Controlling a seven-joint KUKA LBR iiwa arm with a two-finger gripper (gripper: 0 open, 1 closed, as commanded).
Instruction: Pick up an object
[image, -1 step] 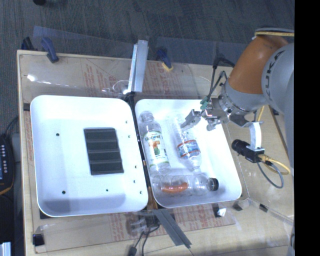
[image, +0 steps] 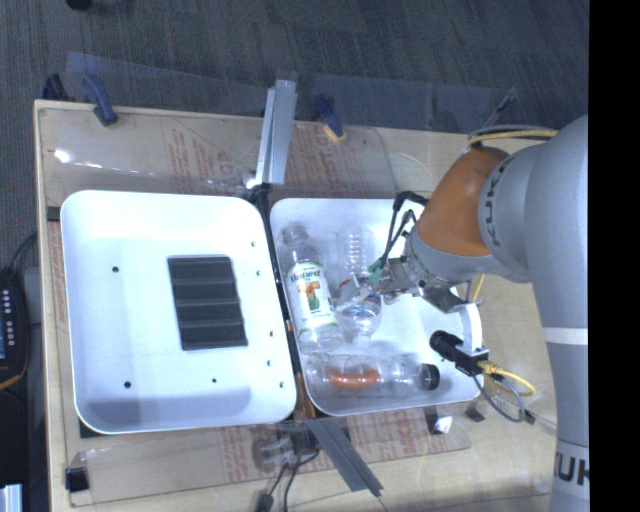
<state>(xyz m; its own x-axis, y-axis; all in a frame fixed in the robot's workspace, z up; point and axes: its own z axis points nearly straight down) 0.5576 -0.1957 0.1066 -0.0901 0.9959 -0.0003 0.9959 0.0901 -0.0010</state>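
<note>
Gripper (image: 378, 283): I see it low in the right bin, at the end of my arm, which comes in from the right; I cannot tell its state, since the tip is lost among clear plastic.
Arm (image: 520, 210): grey, with an orange band above the wrist, bent over the right bin's right half.
Clear bottle, centre (image: 356, 290): transparent, crumpled, lying right by the gripper; I cannot tell whether the two touch.
Labelled bottle (image: 308, 285): clear, white label with green and orange print, lying lengthwise along the right bin's left wall.
Bottle at near edge (image: 365, 375): clear, dark cap toward the right, something orange inside, lying across the right bin's near side.
Right bin (image: 330, 212): white, shallow, holds all three bottles.
Left bin (image: 110, 300): white, shallow, touching the right bin; a dark ribbed rectangular block (image: 207, 302) lies near its middle.
Surface (image: 150, 150): pale board beneath both bins.
</note>
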